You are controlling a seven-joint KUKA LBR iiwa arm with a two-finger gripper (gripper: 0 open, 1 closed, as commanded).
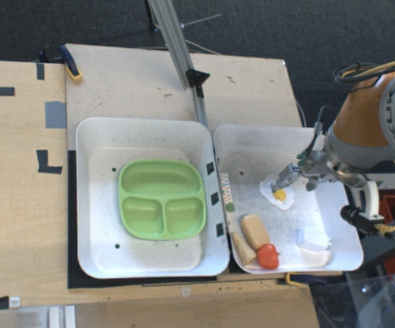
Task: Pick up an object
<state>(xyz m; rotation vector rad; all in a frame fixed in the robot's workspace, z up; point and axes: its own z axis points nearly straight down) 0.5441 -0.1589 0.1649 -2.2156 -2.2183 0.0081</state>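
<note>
Grey gripper reaches in from the right, angled low into the right bin, right over the fried egg toy; can't tell how it's set. Bread roll and tomato sit nearer the front edge.

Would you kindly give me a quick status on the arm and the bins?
Tool low in right bin, over the fried egg. Nothing seen held. Bread and tomato near front wall, untouched. Green plate in left bin.
</note>
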